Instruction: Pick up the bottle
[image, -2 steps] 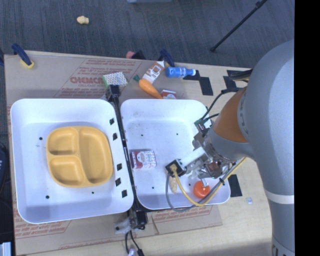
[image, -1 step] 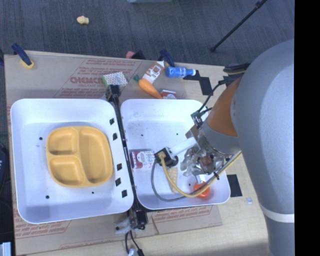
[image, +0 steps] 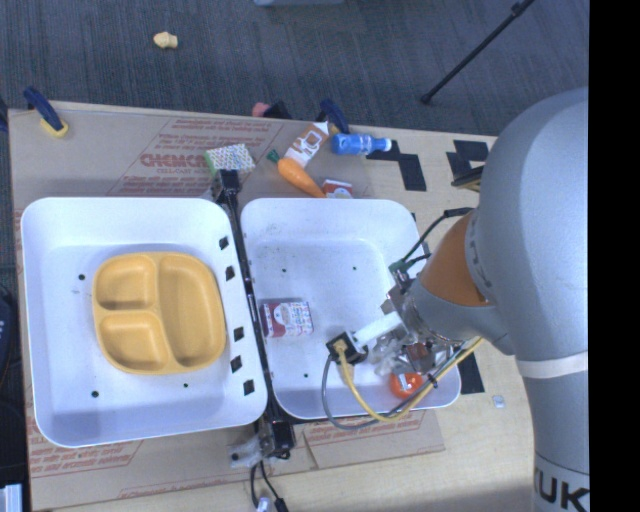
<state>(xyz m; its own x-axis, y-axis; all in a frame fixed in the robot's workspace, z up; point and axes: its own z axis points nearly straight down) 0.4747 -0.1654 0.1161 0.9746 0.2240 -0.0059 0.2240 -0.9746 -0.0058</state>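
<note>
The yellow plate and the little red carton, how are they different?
The yellow plate sits in the left bin; the red carton lies in the right bin. The yellow plate is much bigger than the red carton. The plate has three compartments; the carton is a flat box with a printed label. Both rest on a white bin floor.

Red printing runs across the cardboard sheet (image: 150, 160) under the bins, at the upper left of the frame, but it is too blurred to read. At the lower right corner, the grey arm (image: 555, 420) carries dark letters, "KU", cut off by the frame edge. The small carton (image: 287, 319) in the right bin (image: 330, 225) bears a label too small to read.
</note>
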